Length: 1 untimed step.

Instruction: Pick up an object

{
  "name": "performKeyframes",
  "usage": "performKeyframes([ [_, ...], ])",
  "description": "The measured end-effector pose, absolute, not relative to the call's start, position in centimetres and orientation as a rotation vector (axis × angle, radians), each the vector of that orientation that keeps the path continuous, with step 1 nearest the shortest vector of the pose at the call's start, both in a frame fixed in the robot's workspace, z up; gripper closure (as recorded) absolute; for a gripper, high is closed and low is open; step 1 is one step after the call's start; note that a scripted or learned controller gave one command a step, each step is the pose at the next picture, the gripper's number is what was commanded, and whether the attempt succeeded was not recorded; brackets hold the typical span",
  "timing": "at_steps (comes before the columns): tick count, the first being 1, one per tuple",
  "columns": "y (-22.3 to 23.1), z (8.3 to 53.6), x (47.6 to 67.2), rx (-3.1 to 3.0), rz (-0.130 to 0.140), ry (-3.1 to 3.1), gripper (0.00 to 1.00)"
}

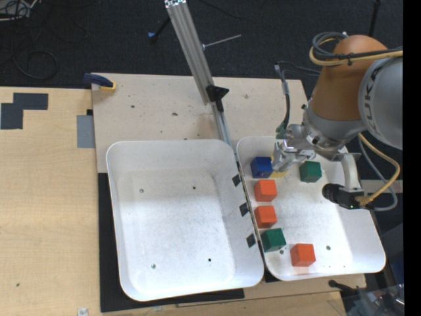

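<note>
The blocks all sit in the right bin (368, 255), a shallow white tray with rounded corners and a dull plastic look. They are small plain cubes with flat matte faces: a blue block (261, 166) at the far left of that bin, an orange block (266, 190) just nearer than it, a second orange block (265, 216) nearer again, a dark green block (273, 239) against the dividing edge, and a third orange block (302, 255) toward the near side. A teal-green block (310, 172) lies apart to the right, beside the arm's wrist.

The gripper (287, 155) hangs low over the far end of the right bin, just right of the blue block and close to a small yellowish piece (279, 174) on the floor of the bin (I cannot make out what that piece is). Whether the tool is apart or together, I cannot tell.

The left bin (131, 170) is larger, with a speckled, scuffed white floor. Both bins rest on a pale wooden bench (151, 110) dotted with small dark marks. A ribbed aluminium bar (194, 51) slants up from between the bins. Beyond the bench the floor is dark carpet (99, 25) with cables trailing across it.
</note>
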<state>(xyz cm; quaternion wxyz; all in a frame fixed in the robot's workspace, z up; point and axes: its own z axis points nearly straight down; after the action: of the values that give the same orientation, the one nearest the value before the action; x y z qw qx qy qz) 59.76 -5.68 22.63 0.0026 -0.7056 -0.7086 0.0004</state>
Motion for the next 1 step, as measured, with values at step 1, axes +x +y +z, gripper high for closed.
performKeyframes([
  [1,-0.44,23.63,59.63,-2.214,-0.001,-2.224,1.0],
])
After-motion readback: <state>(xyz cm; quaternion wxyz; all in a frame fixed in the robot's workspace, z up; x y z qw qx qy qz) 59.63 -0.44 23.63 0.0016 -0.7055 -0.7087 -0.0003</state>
